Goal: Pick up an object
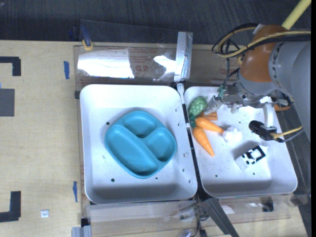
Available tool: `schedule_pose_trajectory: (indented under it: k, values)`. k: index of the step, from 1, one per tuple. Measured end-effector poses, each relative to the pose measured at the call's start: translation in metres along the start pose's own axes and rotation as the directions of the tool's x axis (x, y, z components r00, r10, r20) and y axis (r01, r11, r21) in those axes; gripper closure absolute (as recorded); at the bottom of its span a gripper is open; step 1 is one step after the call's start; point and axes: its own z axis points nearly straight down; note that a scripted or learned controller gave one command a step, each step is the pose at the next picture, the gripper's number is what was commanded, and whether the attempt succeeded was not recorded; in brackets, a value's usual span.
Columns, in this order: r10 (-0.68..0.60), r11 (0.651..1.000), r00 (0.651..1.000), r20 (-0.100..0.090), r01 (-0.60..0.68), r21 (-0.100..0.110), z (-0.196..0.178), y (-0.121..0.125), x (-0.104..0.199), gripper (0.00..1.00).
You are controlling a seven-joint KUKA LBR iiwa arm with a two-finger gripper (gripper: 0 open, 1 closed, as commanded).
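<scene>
In the right bin, two orange toy carrots lie near the left wall, one above the other. A green leafy toy sits just above them, with a small orange piece beside it. My gripper hangs low at the bin's upper left, right next to the green toy and the small orange piece. Nothing is visibly held. The grey arm with its orange band reaches in from the upper right.
A small white lump lies right of the carrots, and a black-and-white block sits lower right. The left bin holds a blue divided plate. Cables loop above the wrist. A metal divider stands behind the bins.
</scene>
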Motion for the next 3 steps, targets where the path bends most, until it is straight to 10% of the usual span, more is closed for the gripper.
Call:
schedule_pose_trajectory:
  k: [1, 2, 3]
  values:
    - [0.083, 0.996, 0.997, -0.011, -0.082, 0.024, 0.025, -0.032, 0.010, 0.00]
    - [0.084, 0.996, 0.996, -0.011, -0.084, 0.019, 0.013, -0.031, 0.010, 1.00]
    - [0.085, 0.996, 0.996, -0.010, -0.085, 0.017, 0.003, -0.030, 0.009, 1.00]
